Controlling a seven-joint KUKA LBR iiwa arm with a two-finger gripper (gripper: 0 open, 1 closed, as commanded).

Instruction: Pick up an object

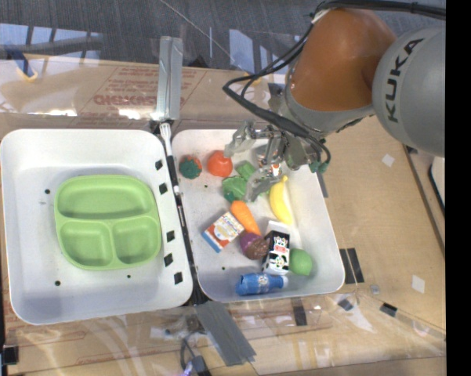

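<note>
Your gripper (pixel 260 165) hangs over the right bin's (pixel 323 227) upper middle; whether it's spread or pinched you can't tell. Just beside it, right of frame center, the banana (pixel 280 200) lies near-vertical, curving lower right.

So there was just the one camera, fixed up above the light wooden bench (pixel 376 210) and tilted down at a slant. It took in both shallow white plastic bins (pixel 16 210) side by side, far enough back to catch dark floor beyond the bench's far edge. The grey arm with the orange band (pixel 353 53) came in from the right side.
</note>
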